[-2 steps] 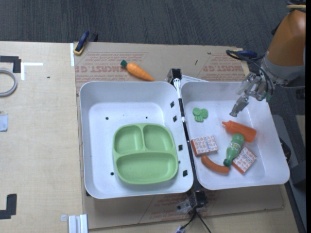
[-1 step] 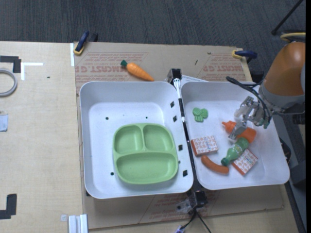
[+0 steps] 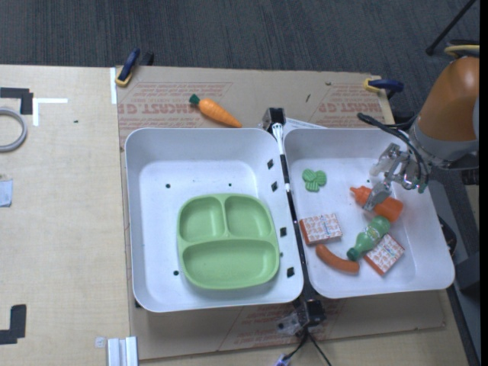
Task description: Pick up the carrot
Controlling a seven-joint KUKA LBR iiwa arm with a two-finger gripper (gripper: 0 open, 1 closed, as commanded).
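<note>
1. The carrot [image 3: 216,111] lies outside both bins, on the cardboard sheet [image 3: 252,94] at 12 o'clock from the left bin [image 3: 141,204]; its green top points to 10 o'clock and its tip to 4 o'clock, just short of the bin's back rim.
2. The gripper [image 3: 396,175] hangs over the right bin [image 3: 435,273], well apart from the carrot and at about 4 o'clock from it; an orange toy [image 3: 377,202] sits just below it at 7 o'clock; whether the two touch cannot be told.
3. Whether the tool is released or clenched cannot be told from this slant; nothing can be seen gripped in it.
4. The step in hand looks to be the approach; it is likely best done by lifting clear of the right bin's clutter, namely the green bottle [image 3: 368,239], the sausage [image 3: 337,258] and the two small boxes [image 3: 320,228], then crossing toward 10 o'clock over the bins' shared wall.
5. A good grasp would likely come straight down across the carrot's thick middle, jaws set square to its slanted axis; the orange toy is an easy lookalike to mistake for it.
6. The green divided plate [image 3: 229,240] in the left bin lies off that path, at 6 o'clock from the carrot.
</note>
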